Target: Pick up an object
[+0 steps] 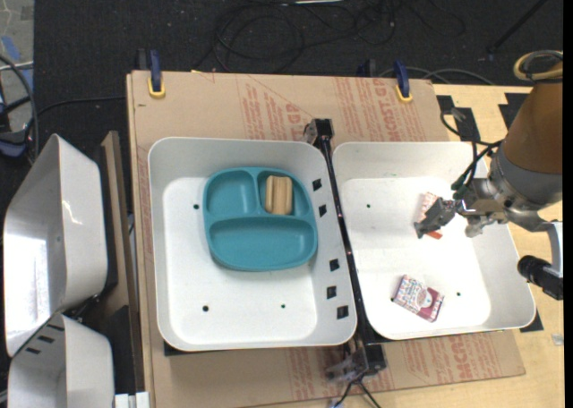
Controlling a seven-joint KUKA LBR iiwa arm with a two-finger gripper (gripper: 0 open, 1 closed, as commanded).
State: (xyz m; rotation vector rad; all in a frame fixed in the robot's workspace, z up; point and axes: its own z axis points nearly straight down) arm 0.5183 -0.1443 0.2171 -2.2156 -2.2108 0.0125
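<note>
Gripper (436, 216) is over the right bin (501, 308), upper middle of its floor, arm (537, 142) coming in from the right edge. Dark fingers sit on top of a small pale object with a red bit (428, 207) (can't tell how far open they are, or whether the object is actually between them, too small and dark to read). Second item in the same bin: a small pink and white packet (418, 297), lying flat near the front wall, well apart from the gripper. Left bin (170, 245) holds a teal divided plate (260, 219), roughly centred toward the back. Tan wooden block (279, 194) lies in the plate's upper right compartment; the other compartments show bare teal. Both bins sit side by side, touching, on the cardboard-covered counter (233, 106).
</note>
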